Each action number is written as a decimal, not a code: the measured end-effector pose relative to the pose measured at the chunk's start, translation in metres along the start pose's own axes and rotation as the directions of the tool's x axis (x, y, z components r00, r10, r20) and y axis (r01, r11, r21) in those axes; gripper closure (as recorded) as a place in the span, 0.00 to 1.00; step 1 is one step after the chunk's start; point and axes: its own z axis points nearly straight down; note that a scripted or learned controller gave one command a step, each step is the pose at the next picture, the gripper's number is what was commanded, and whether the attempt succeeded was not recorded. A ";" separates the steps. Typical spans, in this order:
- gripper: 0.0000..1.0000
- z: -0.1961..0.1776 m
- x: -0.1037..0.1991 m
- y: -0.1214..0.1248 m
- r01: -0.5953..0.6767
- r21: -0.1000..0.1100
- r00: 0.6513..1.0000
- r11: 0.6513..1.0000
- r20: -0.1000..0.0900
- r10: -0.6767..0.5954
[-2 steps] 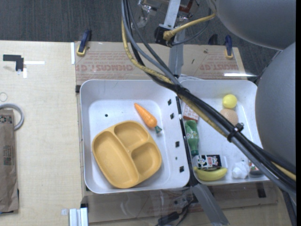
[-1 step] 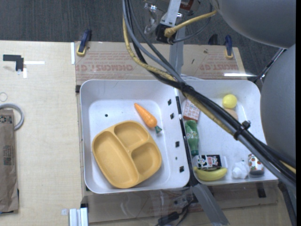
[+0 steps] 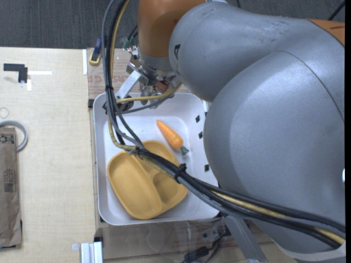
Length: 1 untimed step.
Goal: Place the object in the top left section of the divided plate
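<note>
Mostly my own grey arm (image 3: 263,119) fills the right of the frame, wrist bent down at upper centre over the white bin (image 3: 101,201). My gripper (image 3: 147,84) is too blurred and cable-hidden to read. The divided plate (image 3: 129,188) sits lower centre. Just above it lies the carrot (image 3: 170,135), probably light, stiff, slippery plastic; I'd pinch mid-body.

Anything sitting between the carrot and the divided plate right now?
No object: in the camera view the carrot lies just off the upper right rim of the yellow divided plate, with a sliver of bare white bin floor between them. Black arm cables cross above.
</note>
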 end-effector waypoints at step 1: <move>1.00 0.072 -0.065 -0.024 0.246 0.000 0.969 0.969 0.001 -0.246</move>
